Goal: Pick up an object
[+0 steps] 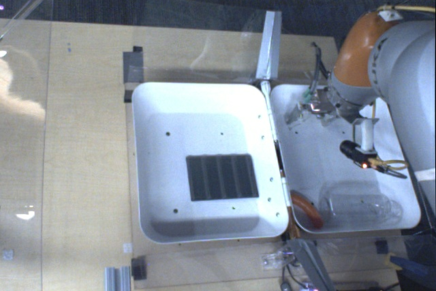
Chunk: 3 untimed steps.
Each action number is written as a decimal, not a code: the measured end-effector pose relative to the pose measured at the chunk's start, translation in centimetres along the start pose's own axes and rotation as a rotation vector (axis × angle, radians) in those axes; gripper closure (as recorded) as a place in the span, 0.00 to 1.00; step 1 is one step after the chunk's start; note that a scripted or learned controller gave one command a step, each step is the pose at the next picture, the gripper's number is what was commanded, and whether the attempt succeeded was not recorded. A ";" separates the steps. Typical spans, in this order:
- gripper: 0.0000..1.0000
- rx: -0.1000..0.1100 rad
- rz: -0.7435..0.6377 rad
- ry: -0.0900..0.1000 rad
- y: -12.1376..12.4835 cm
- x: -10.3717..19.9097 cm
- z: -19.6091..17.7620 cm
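Gripper (315,104) over right bin (409,211), finger state unclear; no readable writing on clear bottle (360,206).

- I look over my bench (75,167) and find no word, number or sign on the wood that I can read.
- My left bin (197,119) bears a dark ribbed panel (222,177), but no lettering shows on it.
- My right bin (409,208) carries no label that I can make out.
- My own orange band (357,44) shows no brand mark; if one stands there, it is too blurred to read.
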State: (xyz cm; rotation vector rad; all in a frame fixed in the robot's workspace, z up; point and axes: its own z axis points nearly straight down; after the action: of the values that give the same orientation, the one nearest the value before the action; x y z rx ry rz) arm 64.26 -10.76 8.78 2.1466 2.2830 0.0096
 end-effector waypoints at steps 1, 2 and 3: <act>0.00 0.003 0.074 -0.001 -5.5 -6.0 -7.3; 0.00 0.000 -0.027 -0.001 -5.3 -2.8 -25.8; 0.00 0.005 -0.064 0.000 -6.8 -9.4 -19.1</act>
State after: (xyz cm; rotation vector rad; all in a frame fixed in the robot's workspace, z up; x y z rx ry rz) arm 57.82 -20.54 27.78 2.0741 2.3531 0.0028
